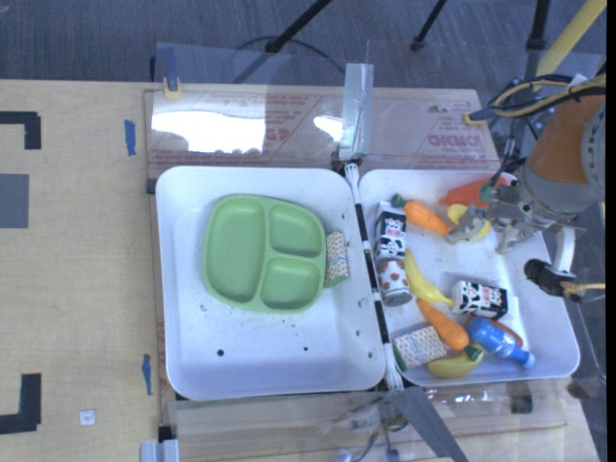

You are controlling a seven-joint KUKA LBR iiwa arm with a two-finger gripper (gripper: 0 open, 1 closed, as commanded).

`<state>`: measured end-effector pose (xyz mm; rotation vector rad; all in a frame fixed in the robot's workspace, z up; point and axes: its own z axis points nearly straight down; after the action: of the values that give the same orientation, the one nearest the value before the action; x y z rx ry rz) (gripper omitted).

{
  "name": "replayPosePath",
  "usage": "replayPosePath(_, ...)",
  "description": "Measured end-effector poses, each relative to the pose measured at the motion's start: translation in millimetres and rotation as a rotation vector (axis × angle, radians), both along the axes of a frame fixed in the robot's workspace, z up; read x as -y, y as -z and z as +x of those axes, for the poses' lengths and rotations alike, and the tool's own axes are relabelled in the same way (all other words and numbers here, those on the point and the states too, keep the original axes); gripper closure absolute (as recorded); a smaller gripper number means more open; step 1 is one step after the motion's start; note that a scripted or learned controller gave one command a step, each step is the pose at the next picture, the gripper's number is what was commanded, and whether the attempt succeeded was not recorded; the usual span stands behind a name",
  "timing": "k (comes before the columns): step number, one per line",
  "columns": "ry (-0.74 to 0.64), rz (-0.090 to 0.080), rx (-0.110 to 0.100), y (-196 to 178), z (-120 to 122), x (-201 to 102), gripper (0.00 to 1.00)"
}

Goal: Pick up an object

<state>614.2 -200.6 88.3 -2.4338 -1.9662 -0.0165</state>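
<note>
Green tray [263, 253] x1, carrots [442, 322] x2, bananas [422, 282] x2

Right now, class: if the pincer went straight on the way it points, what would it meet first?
Probably the orange carrot just beyond the pincer, which points toward the picture's left; depth is unclear from above.

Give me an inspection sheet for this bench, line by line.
Surface: two white bins side by side, left bin, right bin.
Job's things: bananas, carrots, blue bottle, cow-print cartons crowd the right bin.
Clutter: green divided plate in the left bin.
Grippers: gripper low over the right bin's far end, beside a carrot.
Cables: yellow and black cables on the arm.
Surroundings: stand legs on grey floor.
</note>
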Motion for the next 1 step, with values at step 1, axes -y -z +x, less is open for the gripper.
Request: replayPosePath(1,-0.033,-0.006,-0.019,1.3,51.2,-3.3,0.00)
